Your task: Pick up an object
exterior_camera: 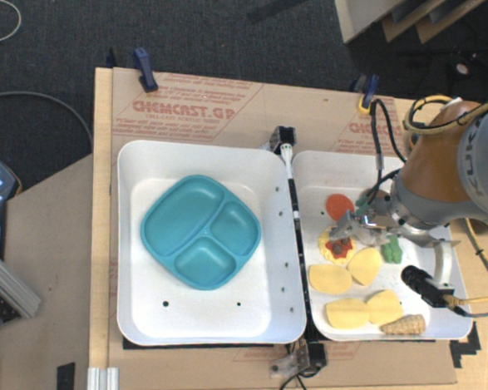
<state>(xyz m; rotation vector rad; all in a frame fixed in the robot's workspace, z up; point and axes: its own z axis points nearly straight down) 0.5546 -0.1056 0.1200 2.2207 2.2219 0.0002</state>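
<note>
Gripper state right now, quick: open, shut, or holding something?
Gripper: cannot be told. It is low in the right bin, over the red and yellow toy piece, with its tips lost in the clutter.

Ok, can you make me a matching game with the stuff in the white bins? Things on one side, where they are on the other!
Things:
1. teal divided plate
2. round red piece
3. waffle cone piece
4. green piece

Places:
A. near front corner of the right bin
B. alone in the left bin
C. far part of the right bin, near the divider
D. right beside the gripper, under the arm

Pairs: 1-B, 2-C, 3-A, 4-D
</note>
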